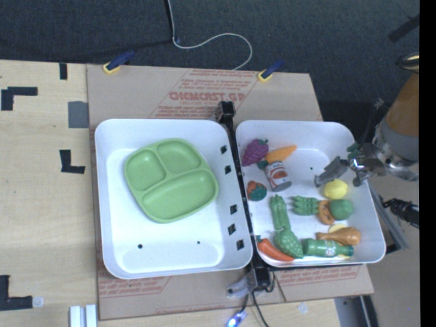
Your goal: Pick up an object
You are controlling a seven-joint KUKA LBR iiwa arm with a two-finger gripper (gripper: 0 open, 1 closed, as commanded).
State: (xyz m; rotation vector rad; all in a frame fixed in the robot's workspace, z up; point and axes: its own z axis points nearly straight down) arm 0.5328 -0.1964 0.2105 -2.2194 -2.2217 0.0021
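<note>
The right bin (310, 129) holds several toy foods: purple grapes (254, 152), an orange carrot (282, 152), a small red and white can (278, 174), a yellow lemon (336, 190), a green lime (342, 208) and a long green vegetable (278, 213). My gripper (338, 180) reaches in from the right and hangs low over the bin's right side. Its two fingers stand apart, one on each side of the lemon's top, and I see nothing gripped between them.
The left bin (112, 203) holds a green divided plate (172, 179). More toy foods crowd the right bin's front edge, among them a green bottle (328, 248) and an orange-red pepper (271, 251). A black divider (235, 182) runs between the bins.
</note>
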